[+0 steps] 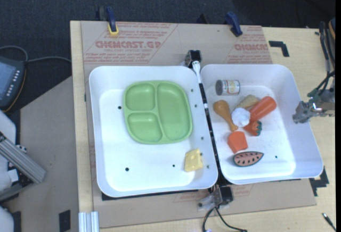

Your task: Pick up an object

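Note:
The right bin holds several toy foods. A small tin can lies near its back left. A tan drumstick lies in front of the can. A long orange carrot rests beside a white piece and a beige piece. A red strawberry, an orange block and a watermelon slice lie toward the front. In the left bin sit a green divided plate and a yellow cheese wedge.
A grey metal fitting with cables hangs at the right bin's right rim. Blue clamps hold the cardboard-covered bench at the back. A black divider runs between the bins.

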Available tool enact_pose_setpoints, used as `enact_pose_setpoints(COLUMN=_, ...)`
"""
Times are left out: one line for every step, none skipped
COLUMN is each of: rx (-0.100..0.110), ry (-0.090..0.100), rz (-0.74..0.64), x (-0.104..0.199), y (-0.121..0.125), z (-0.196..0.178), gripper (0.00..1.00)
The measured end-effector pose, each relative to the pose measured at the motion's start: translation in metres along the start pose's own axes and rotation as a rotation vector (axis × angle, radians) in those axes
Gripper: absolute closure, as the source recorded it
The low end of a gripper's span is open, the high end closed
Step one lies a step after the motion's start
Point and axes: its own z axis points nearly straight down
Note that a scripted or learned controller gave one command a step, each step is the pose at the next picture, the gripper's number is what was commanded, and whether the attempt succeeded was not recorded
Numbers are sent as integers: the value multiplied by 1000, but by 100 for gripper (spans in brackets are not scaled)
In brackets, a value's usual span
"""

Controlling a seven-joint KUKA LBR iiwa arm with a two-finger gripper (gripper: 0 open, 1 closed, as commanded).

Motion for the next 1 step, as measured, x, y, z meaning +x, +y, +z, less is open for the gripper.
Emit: enact_pose_setpoints(rx=2, ry=3, rz=-6, x=59, y=14, z=-8, gripper=100)
